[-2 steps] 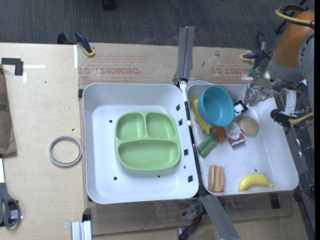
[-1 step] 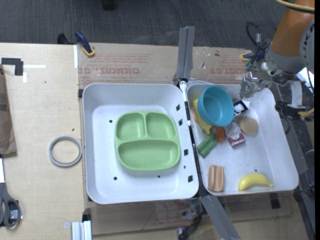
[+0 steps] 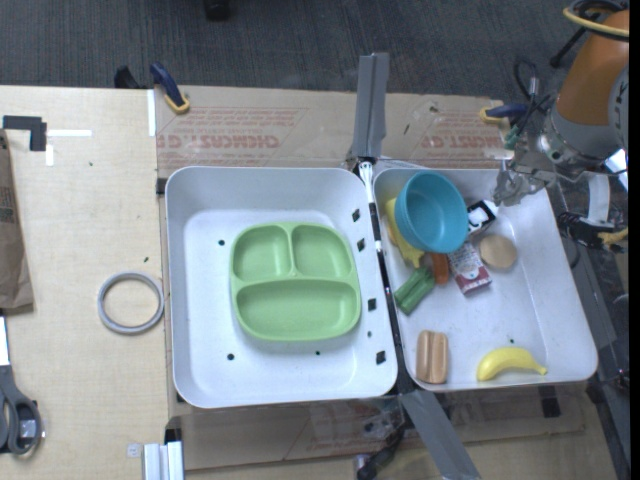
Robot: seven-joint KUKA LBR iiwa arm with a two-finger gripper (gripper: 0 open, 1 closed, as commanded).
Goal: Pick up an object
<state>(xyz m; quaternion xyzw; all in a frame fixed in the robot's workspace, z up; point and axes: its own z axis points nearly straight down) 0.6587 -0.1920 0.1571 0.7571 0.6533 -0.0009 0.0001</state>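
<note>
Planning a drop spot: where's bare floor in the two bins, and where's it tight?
Left bin: bare margin all around the green divided plate, widest along its left and near sides.
Right bin: open floor in the middle, between the red packet, hot dog and banana.
Crowded: far left of the right bin, around the blue bowl; gripper hangs at the far rim.

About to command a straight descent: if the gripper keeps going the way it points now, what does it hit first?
Probably bare floor of the right bin near its far right corner. The gripper points down there, with the blue bowl to its left, though depth is unclear from this slanted view.
</note>
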